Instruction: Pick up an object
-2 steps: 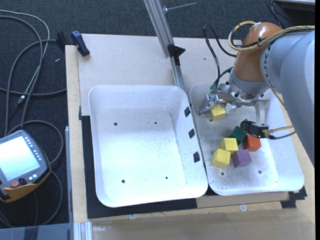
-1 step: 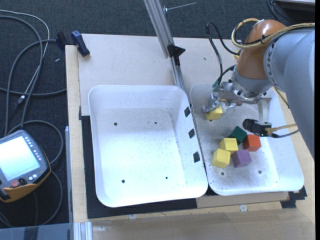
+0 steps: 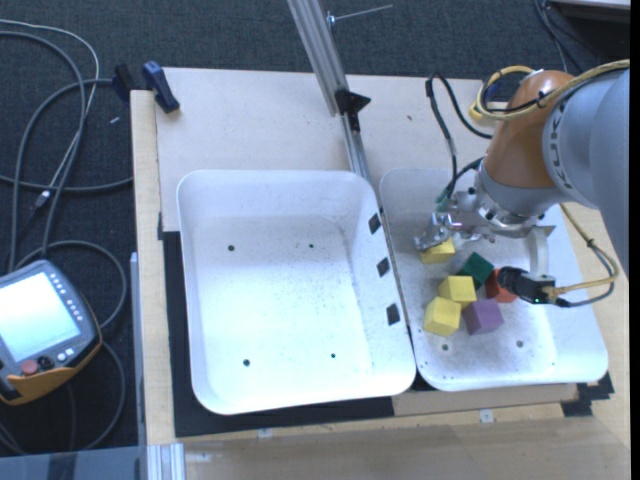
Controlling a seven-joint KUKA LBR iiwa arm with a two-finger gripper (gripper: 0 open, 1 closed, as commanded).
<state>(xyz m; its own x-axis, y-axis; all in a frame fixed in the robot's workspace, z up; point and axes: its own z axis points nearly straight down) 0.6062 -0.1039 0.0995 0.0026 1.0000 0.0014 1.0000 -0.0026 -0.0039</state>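
The arm (image 3: pixel 560 128) runs off the right edge. It partly covers the right bin (image 3: pixel 560 358). The wrist hides part of a yellow block (image 3: pixel 438 254).

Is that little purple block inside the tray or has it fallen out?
Inside. The purple block lies on the floor of the right bin, touching a yellow block, within the rim.

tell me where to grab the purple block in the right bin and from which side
Grip the purple block across its two free flat faces, coming straight down from above. Its top face is exposed; a yellow block sits close on its left and a red block just behind, so close the fingers where gaps show. That is a judgement.
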